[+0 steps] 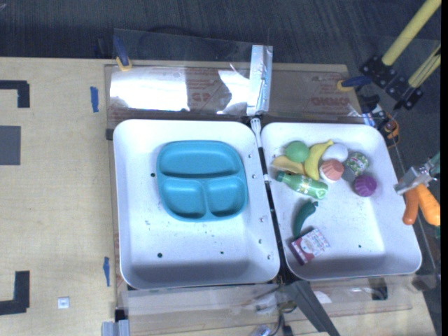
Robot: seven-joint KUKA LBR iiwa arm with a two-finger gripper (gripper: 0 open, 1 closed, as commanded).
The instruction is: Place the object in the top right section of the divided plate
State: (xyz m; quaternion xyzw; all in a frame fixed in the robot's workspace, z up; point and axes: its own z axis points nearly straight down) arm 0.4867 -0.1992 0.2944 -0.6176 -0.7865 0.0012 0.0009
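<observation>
Plastic toy food (318, 168) lies heaped at the right bin's (392, 247) far edge, light, hard, slippery, best pinched across a narrow middle, while the end effector (418, 180) hangs at its right rim, grip impossible to tell, blue divided plate (202, 179) waiting.

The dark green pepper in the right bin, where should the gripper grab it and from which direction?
Probably across the middle of the dark green pepper, coming straight down from above. It lies flat and alone on the right bin floor, long and narrow, running from upper right to lower left. Fingers closing across its narrow width should fit; the small red packet sits just below its lower end, so stay clear of that tip.
</observation>
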